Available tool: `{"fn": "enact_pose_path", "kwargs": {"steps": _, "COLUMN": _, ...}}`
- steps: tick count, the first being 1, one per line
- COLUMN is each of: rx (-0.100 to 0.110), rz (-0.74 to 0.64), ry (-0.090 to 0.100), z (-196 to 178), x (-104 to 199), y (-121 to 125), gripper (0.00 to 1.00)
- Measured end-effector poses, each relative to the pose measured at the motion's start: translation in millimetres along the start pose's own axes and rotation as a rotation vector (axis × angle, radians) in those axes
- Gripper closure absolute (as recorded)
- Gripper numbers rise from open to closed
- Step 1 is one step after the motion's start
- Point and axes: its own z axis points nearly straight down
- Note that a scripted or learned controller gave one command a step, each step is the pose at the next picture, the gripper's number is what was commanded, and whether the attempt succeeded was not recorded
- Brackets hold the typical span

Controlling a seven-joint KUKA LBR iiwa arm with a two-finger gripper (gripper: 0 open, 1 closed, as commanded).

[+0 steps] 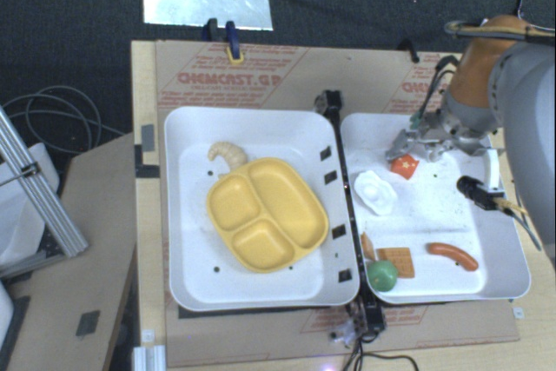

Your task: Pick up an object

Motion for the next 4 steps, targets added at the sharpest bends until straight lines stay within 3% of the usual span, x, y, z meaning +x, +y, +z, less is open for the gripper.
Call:
{"fn": "enact_pose_path", "kwargs": {"steps": 1, "rx": 0.002, "rz": -0.002, "ry": -0.001, "z": -13.2, "x": -0.6, "y": -1.6, "gripper": 1.00}}
{"fn": "enact_pose_path", "kwargs": {"steps": 2, "rx": 0.005, "rz": 0.006, "ry": 0.002, "z": -115.8, "x": 25.7, "y": -63.0, "gripper": 1.00}}
{"fn": "enact_pose_path", "kwargs": {"steps": 3, "rx": 0.005, "rz": 0.002, "ry": 0.003, "z": -158.3, "x": 43.9, "y": -88.5, "gripper": 1.00}}
{"fn": "enact_pose_path", "kwargs": {"steps": 4, "rx": 0.009, "rz": -0.002, "ry": 0.005, "z": -119.9, "x": 101.4, "y": -83.6, "gripper": 1.00}}
